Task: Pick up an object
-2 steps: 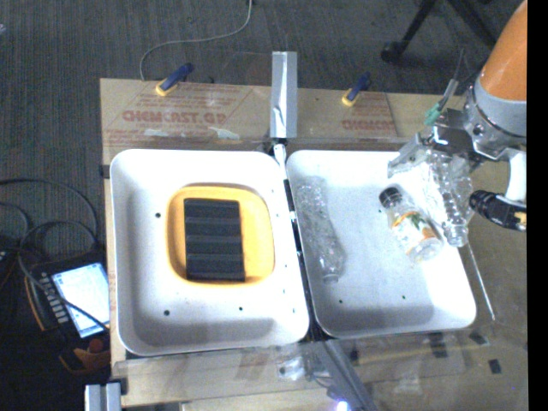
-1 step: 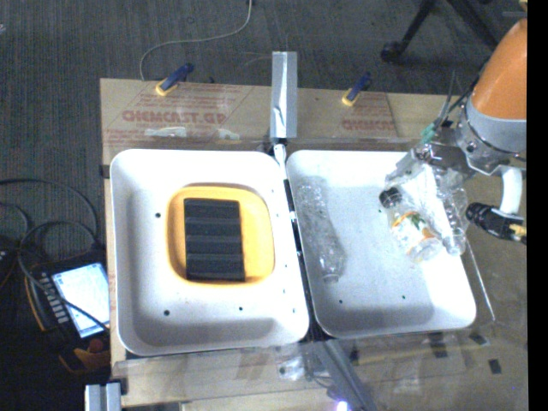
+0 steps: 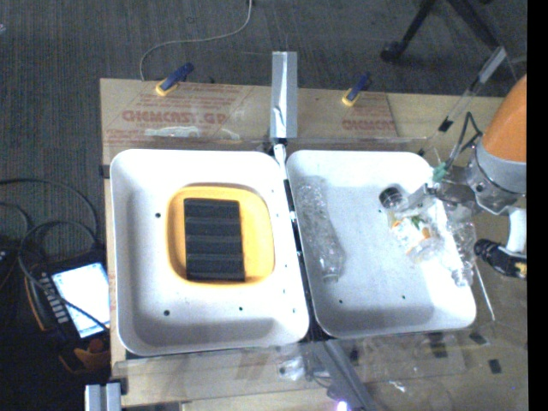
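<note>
A clear plastic bottle [image 3: 421, 228] with a dark cap and an orange-and-green label lies in the right part of the right bin [image 3: 368, 315]. A second clear, crumpled bottle [image 3: 318, 227] lies along that bin's left wall. My gripper [image 3: 442, 189] hangs over the right bin's right edge, right above the labelled bottle's upper end. The clear plastic blurs where the gripper ends and the bottle begins. The left bin [image 3: 137, 298] holds a yellow tray [image 3: 175, 229] with a black ridged block [image 3: 214, 240] in it.
The grey arm with its orange band [image 3: 514, 122] comes in from the right above the bin's rim. A metal divider post [image 3: 283, 92] stands behind the gap between the bins. Cables and a small screen [image 3: 77, 294] lie on the floor to the left.
</note>
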{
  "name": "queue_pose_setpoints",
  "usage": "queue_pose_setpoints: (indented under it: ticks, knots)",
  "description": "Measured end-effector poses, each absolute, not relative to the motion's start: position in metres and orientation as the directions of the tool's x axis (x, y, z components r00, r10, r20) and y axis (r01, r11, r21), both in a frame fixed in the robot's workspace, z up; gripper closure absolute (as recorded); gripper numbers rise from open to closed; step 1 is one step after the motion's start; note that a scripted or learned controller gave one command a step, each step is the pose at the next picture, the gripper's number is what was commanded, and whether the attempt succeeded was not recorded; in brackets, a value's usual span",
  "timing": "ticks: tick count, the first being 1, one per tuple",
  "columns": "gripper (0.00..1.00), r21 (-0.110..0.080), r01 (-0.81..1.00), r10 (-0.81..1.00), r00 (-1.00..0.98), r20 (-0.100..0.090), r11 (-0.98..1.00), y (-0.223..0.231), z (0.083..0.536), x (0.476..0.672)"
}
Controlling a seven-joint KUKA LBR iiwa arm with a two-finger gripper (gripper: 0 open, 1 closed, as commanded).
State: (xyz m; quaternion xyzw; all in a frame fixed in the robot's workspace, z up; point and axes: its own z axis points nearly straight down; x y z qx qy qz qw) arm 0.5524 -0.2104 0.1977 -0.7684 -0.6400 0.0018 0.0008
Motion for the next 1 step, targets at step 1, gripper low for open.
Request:
queue_pose_setpoints:
  ticks: [1]
  knots:
    - [0.00, -0.001, 0.998, 0.998, 0.060, -0.003, -0.060, -0.2096, 0.2073, 0.5922]
